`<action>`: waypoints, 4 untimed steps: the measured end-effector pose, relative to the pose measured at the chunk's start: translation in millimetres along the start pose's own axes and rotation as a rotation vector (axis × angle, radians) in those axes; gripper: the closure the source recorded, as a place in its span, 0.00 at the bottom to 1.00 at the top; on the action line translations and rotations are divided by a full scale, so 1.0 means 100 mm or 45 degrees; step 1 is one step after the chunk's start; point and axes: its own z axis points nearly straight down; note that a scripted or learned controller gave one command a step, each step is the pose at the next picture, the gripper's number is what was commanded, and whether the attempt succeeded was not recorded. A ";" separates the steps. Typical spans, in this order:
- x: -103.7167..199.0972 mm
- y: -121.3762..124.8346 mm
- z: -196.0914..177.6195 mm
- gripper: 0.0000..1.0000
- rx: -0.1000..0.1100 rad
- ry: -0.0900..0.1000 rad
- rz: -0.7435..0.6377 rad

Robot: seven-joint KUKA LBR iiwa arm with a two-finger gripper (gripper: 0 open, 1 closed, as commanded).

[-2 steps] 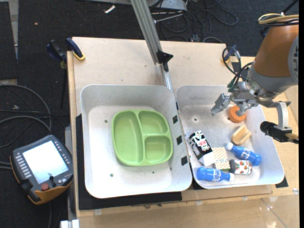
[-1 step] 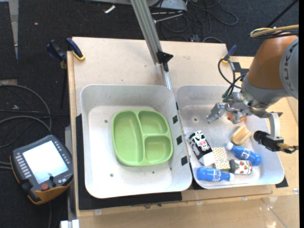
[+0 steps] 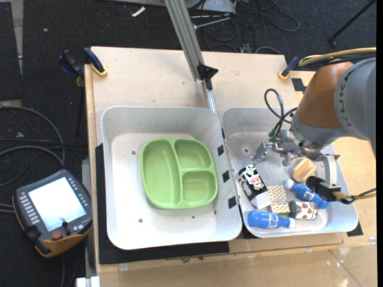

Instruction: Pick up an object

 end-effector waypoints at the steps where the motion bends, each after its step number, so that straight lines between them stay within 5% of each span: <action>1: 0.00 0.01 -0.14 1.00 -0.008 -0.001 0.000; 4: -0.06 -0.09 -1.60 1.00 -0.014 -0.003 -0.003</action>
